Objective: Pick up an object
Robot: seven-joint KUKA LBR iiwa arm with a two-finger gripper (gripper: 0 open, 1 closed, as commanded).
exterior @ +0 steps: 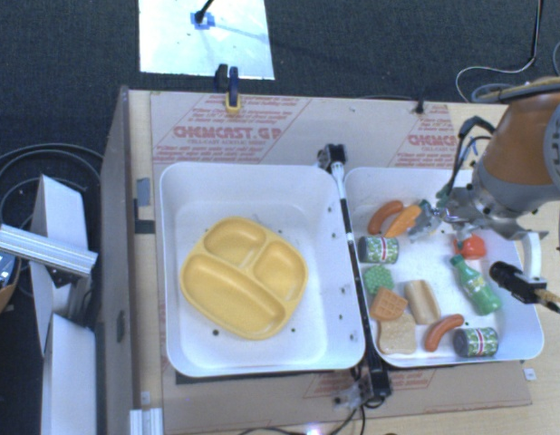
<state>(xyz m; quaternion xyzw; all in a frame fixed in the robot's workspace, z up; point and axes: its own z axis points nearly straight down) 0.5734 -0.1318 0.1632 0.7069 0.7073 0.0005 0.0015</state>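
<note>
1. From my feed the gripper [429,218] sits low over the right bin [525,338], top-left area. Can't tell if the fingers are open or shut, too blurry.
2. Carrot [403,221] is right at the tip, next to a sausage [384,215]. Not sure they're touching.
3. Can [378,249] just below those.
4. Left bin [171,270] has a yellow tray [243,277].

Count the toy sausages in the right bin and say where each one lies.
2. One sausage lies at the bin's far left, beside the orange piece. The other sausage lies near the front, beside a can. The arm may hide more.
</note>
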